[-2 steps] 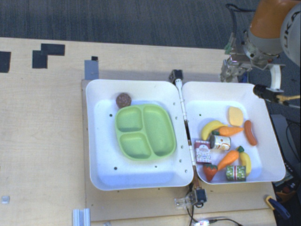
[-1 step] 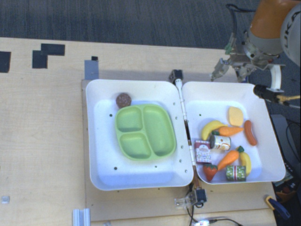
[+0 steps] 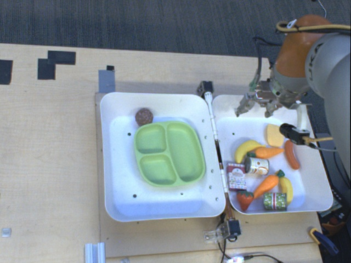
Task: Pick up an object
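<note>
Camera view is giving me both bins from above. I am seeing the gripper [image 3: 256, 106] hanging over the far edge of the right bin [image 3: 321, 201], its fingers [image 3: 242, 108] spread apart with nothing between them. Toy food is lying crowded in that bin, nearer the camera than the gripper: a banana [image 3: 245, 148], a carrot [image 3: 265, 183], a sausage [image 3: 292, 155], a strawberry [image 3: 244, 200], a can [image 3: 275, 201] and a cheese wedge [image 3: 275, 135]. In the left bin [image 3: 118, 201] a green tray [image 3: 169, 153] is sitting, with a brown ball [image 3: 144, 115] just beside its far corner.
</note>
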`<state>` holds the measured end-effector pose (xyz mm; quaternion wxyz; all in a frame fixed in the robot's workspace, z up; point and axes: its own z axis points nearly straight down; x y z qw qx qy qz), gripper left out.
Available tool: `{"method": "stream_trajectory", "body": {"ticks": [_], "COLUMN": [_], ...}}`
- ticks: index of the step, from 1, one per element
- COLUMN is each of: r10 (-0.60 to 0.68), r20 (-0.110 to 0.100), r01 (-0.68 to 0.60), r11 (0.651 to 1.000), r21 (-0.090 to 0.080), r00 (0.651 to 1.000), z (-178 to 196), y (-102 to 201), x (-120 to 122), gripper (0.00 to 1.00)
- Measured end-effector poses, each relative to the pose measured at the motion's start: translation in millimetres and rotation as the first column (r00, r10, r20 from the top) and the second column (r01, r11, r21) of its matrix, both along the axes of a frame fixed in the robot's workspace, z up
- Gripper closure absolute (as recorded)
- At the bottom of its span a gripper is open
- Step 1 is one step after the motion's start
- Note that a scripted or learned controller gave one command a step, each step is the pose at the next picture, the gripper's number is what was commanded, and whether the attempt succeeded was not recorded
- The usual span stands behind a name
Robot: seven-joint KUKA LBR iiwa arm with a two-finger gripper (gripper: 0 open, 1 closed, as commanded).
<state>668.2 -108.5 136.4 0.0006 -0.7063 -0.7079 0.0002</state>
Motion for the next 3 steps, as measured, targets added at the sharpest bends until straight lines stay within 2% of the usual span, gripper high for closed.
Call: {"method": "stream_trajectory", "body": {"ticks": [1, 2, 3], "r10": [0.000, 0.002, -0.002], "r20": [0.007, 0.013, 0.010], "r01": [0.000, -0.002, 0.002], "r11": [1.000, 1.000, 1.000], "r21": [-0.001, -0.001, -0.007], "r00": [1.000, 1.000, 1.000], "z": [-50, -37, -48], "y": [18, 18, -70], "x": [-76, -73, -146], "gripper": [0.00, 1.00, 1.00]}}
